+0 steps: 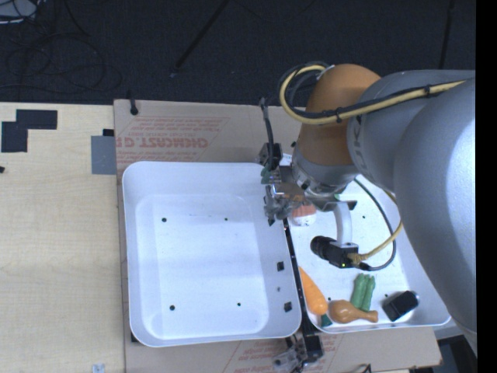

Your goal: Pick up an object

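Rt bin (435,317): carrot (312,290), green obj (363,291), black obj (401,305).

Two smooth white plastic bins (140,208) rest on matt brown cardboard (194,130) over pale wood bench (54,247).

We are seeing two white bins (140,208) sitting on cardboard (194,127) that is lying over a pale bench (54,247).

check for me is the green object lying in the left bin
No, the green object lies in the right bin, near its front edge, beside the orange carrot.
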Tool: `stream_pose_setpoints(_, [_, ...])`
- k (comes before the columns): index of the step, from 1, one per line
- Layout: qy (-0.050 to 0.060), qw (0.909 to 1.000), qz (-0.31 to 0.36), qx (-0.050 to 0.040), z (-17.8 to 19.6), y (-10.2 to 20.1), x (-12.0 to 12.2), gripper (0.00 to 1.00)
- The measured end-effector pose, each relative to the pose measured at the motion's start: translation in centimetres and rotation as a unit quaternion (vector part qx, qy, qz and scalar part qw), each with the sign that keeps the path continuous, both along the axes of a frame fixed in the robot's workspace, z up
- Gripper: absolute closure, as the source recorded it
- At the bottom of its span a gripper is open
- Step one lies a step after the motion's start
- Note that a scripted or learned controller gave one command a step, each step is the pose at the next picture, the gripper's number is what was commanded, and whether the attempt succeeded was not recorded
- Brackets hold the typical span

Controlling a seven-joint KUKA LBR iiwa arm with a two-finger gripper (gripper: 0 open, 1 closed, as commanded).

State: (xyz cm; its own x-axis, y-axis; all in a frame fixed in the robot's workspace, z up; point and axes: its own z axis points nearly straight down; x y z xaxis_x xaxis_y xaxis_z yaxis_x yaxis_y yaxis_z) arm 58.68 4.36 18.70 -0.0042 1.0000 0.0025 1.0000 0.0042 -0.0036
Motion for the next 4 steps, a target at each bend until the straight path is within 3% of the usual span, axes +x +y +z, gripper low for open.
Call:
stream_pose_setpoints(1, [-0.001, 1.0, -0.001, -0.0006, 0.0, 3.4, 2.6, 1.0])
stream_pose_setpoints(2, [-0.007, 1.0, 0.0, 0.0001, 10.2, 7.6, 5.9, 1.0])
stream_pose_setpoints(3, [-0.003, 1.0, 0.0, -0.0001, 16.7, 8.8, -0.3, 1.0])
stream_pose_setpoints(4, [-0.002, 1.0, 0.001, 0.0005, 21.6, 14.0, -6.3, 1.0])
